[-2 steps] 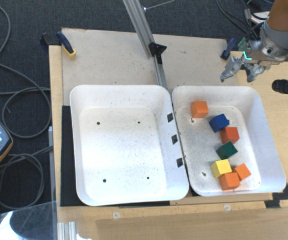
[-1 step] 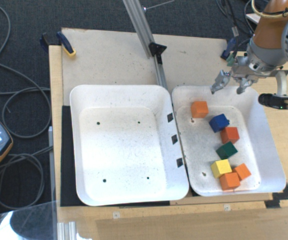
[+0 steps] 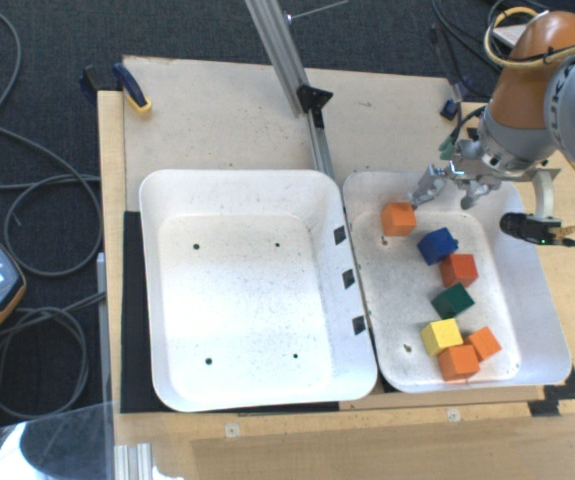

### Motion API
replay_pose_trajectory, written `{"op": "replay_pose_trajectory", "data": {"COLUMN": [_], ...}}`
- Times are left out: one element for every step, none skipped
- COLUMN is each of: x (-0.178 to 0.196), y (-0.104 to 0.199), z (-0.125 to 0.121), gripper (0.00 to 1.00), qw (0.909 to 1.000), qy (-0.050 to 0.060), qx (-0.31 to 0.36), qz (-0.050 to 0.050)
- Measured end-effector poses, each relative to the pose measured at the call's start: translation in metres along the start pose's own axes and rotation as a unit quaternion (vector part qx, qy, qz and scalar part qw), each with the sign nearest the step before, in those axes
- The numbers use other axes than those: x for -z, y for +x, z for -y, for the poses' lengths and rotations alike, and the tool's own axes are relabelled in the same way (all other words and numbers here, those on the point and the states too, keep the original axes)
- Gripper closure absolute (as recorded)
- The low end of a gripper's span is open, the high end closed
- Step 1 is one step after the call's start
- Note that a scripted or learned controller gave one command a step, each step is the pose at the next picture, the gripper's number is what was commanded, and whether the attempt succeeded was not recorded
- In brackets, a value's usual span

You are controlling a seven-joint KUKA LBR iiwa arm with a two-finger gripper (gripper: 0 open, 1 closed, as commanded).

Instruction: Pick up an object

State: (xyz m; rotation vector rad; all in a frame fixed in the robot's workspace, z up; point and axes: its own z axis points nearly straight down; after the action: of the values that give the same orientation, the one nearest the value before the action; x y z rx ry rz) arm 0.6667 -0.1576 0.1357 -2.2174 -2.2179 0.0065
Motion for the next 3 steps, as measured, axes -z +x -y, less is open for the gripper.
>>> {"op": "replay_pose_trajectory", "data": {"x": [-0.028, -0.015, 0.035], "y": [0.002, 0.002, -0.006], "z": [-0.005, -0.007, -0.008], "gripper": [0.00, 1.00, 1.00], "qw": [1.0000, 0.9999, 1.0000], "qy": [-0.008, -0.011, -0.007], "qx": [0.001, 0.001, 0.000], "qz": [-0.002, 0.000, 0.001]}}
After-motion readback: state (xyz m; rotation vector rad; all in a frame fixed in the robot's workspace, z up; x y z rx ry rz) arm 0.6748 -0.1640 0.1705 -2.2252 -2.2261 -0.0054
